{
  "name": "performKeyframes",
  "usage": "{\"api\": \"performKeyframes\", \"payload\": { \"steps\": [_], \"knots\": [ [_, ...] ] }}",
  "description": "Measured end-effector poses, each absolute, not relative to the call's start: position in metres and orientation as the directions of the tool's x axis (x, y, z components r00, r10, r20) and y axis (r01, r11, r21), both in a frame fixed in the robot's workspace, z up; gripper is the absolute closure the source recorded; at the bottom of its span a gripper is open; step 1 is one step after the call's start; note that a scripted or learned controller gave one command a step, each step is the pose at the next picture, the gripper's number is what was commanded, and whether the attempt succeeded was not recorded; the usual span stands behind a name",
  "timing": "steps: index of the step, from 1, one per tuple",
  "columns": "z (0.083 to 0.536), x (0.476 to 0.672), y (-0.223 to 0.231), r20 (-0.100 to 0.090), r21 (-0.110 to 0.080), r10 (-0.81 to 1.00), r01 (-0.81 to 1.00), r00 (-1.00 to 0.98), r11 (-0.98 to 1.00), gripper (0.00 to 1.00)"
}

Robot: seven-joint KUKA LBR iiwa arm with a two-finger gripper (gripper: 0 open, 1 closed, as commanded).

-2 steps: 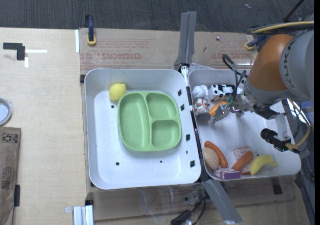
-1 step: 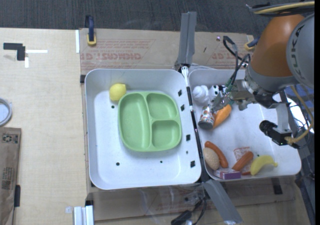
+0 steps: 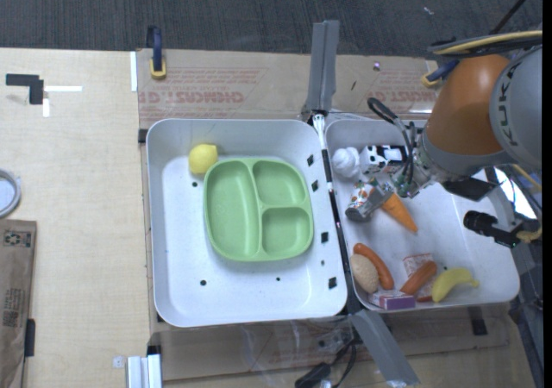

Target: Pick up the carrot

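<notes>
In the camera view, the carrot [image 3: 399, 211] is a short orange cone lying in the right bin [image 3: 483, 244], its pointed end toward the lower right and its thick end up-left, just beside a small can [image 3: 363, 202]. The gripper [image 3: 405, 179] is directly over the thick end of the carrot. I cannot tell the gripper's state, because the wrist hides it.
</notes>
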State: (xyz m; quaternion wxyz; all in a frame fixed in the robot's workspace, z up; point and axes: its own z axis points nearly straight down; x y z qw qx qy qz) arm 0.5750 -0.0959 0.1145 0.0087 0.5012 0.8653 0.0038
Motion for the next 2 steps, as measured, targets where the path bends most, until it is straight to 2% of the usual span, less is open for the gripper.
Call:
{"api": "performKeyframes", "payload": {
  "steps": [1, 2],
  "knots": [
    [0.1237, 0.5751, -0.0975, -0.012, 0.015, 0.869, 0.869, -0.494, 0.495, 1.0],
    [0.1237, 0.575, -0.0974, -0.011, 0.015, 0.869, 0.869, -0.495, 0.495, 0.0]
  ]
}}
